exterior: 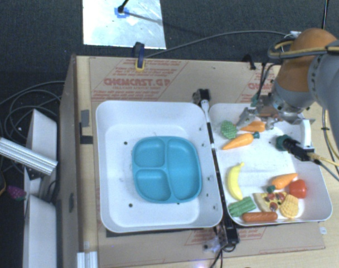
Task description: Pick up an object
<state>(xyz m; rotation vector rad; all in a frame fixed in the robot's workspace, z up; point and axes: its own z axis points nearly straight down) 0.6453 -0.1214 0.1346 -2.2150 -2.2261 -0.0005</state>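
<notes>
Left bin (111, 149) holds a blue divided plate (166, 169). Right bin (320, 205): carrot (238, 141) lies at its 11 o'clock area, long axis 8-to-2 o'clock, tip toward 8, green end toward 2. Jaws (257, 118) just above it at 1 o'clock; open or closed, can't tell.

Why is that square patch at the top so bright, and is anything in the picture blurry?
In the camera view, the shiny sheet beyond the bench throws back overhead light as glare. The white bins are evenly lit, with soft shadows only. The banana and blue tray look sharp; the claw and the toys under it are harder to make out.
</notes>
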